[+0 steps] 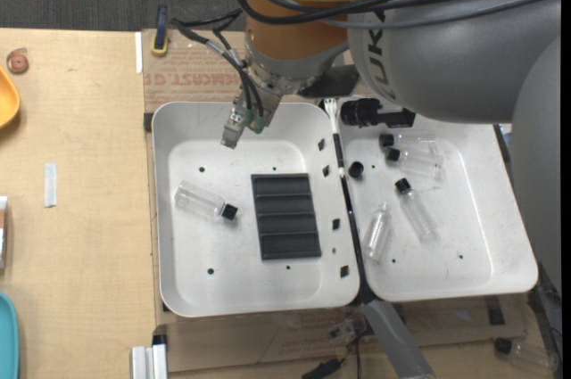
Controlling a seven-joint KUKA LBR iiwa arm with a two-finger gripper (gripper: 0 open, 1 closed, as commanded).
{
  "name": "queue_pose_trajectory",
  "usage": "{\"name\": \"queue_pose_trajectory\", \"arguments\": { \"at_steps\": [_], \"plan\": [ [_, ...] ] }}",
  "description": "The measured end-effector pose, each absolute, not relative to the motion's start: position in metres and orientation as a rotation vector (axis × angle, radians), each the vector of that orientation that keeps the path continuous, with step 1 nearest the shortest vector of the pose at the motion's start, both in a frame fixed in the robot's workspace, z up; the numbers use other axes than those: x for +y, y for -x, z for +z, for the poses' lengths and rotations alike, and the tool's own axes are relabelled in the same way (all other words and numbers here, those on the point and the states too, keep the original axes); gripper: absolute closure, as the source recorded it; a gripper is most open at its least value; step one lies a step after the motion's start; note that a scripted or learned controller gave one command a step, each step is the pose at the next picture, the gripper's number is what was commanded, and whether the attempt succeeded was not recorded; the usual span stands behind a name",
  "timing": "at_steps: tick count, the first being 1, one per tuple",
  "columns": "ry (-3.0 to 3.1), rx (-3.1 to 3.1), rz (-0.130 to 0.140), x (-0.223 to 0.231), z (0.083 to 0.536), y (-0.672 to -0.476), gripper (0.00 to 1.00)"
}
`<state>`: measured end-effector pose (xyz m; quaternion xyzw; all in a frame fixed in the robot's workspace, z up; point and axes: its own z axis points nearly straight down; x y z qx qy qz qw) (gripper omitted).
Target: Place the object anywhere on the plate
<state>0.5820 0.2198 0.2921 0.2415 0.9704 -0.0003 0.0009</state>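
A: Where is the clear plastic vial with a black cap [203, 202]?
B: Lying in the left white bin [178, 279], left of the ribbed black rectangular plate [285, 216].
A: And the gripper [243, 123]?
B: Above that bin's back edge; I cannot tell its state.

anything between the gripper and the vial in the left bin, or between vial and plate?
Nothing visible. The gripper hangs above bare bin floor, up-right of the vial. The black plate lies just right of the vial, gap bare.
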Motion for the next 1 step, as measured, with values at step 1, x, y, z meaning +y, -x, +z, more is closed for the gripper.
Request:
{"name": "queue_pose_trajectory", "arguments": {
  "at_steps": [1],
  "plan": [
    [0.14, 3.136, 0.002, 0.2275, 0.2471, -0.6244, 1.0]
  ]
}}
